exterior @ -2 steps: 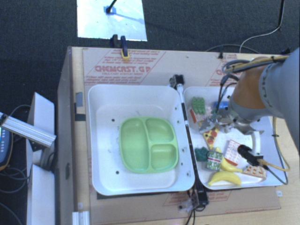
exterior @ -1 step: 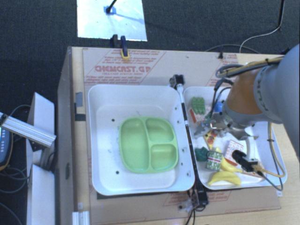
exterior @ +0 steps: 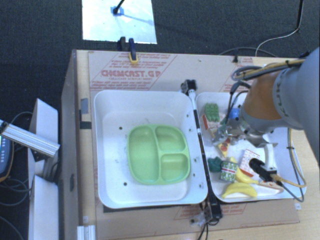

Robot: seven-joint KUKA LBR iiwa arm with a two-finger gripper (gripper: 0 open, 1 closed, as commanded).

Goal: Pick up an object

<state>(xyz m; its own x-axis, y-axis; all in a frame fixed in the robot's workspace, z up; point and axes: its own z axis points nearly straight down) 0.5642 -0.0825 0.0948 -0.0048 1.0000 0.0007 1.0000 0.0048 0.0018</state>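
Several small objects [exterior: 235,171] are left lying in the right bin [exterior: 287,191], none seen lifted. The end effector [exterior: 225,133] is lowered among them; its grip cannot be told, so the pick is judged unfinished.

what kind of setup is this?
Likely a robot lab grasping bench: a grey arm reaches over two white bins, the left bin holding a green divided plate, the right bin holding small toys.

Board [exterior: 131,70] beneath the bins: red print "CHEMCAST GP", repeated in smaller, illegible lines. Small carton [exterior: 228,170]: label unreadable.
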